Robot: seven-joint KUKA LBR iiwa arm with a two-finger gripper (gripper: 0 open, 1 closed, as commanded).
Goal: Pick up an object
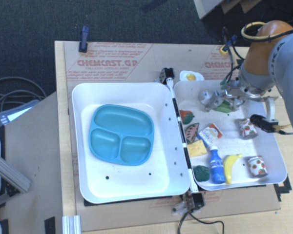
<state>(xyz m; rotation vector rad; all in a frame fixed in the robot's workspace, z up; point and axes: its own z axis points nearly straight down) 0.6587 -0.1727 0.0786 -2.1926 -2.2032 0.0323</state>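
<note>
Robotics lab test cell. My bench: raw board with printed protective film, standing on dark carpet. Two white bins clamped side by side; right one holds toy food. Loose cable coil on floor at bench's left. Exposed wiring runs along my arm.
</note>
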